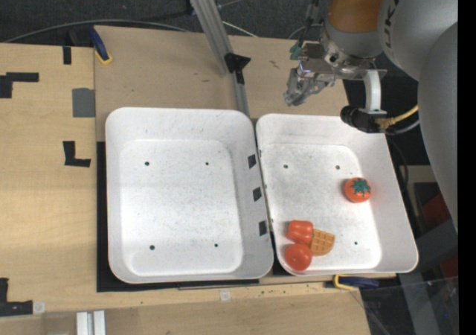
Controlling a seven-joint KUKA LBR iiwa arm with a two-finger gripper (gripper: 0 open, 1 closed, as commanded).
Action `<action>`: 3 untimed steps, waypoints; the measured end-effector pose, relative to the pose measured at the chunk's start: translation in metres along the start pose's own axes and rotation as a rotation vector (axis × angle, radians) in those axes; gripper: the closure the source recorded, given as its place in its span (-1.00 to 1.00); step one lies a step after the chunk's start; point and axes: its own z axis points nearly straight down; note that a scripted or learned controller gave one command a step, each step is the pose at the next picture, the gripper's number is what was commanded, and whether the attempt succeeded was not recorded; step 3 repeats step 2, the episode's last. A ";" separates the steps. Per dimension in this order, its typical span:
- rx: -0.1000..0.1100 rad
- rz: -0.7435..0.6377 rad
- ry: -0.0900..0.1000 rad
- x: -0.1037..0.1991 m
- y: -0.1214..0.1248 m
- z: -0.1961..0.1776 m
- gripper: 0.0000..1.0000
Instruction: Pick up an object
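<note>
Pincer (302, 91) hung above bench beyond far rim of right bin (387, 199), metallic and blurred; we could not tell its state. Grey arm (416, 13), smooth, curved, with orange band, reached in from right.

We saw right bin, shallow white plastic, speckled, holding round red tomato (357, 190) with green top near right wall. At near edge: red pepper-like piece (300, 231), tan waffle-textured piece (322, 240) touching it, round red piece (298, 257) just below. Left bin (178, 192) same speckled white, rounded corners.
</note>
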 end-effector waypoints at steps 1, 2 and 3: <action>0.001 -0.001 0.000 0.063 0.001 0.004 1.00; 0.003 0.001 -0.001 0.114 0.001 0.025 1.00; 0.003 0.001 -0.001 0.114 0.001 0.025 1.00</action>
